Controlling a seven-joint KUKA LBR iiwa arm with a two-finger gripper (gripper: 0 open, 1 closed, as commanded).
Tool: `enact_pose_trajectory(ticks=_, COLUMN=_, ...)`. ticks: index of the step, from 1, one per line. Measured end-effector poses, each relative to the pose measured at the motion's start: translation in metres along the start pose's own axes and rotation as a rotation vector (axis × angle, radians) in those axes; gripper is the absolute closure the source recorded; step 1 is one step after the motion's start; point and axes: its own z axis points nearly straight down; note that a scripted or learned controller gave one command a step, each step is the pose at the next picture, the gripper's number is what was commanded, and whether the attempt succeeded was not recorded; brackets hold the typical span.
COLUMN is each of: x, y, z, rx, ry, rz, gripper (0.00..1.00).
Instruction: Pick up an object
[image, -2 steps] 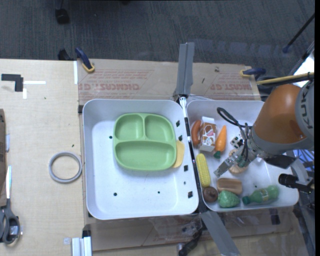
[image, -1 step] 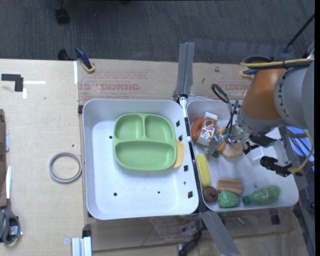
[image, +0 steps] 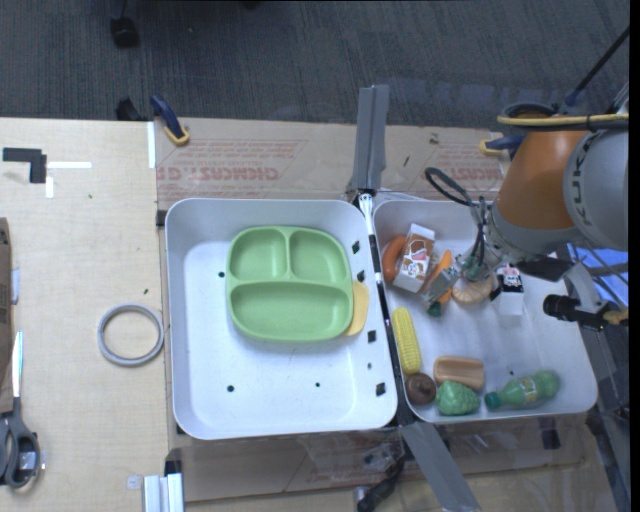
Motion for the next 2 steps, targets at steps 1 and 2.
enact_pose_trajectory(ticks=1, x=-0.001, y=-0.001, z=-0.009, rx=0.001, ry=0.0, rz=0.002, gripper=1.0)
enact_pose_trajectory(ticks=2, x=0.032, y=0.049, z=-0.099, rx=0.002, ry=0.001, rz=0.214, gripper=1.0)
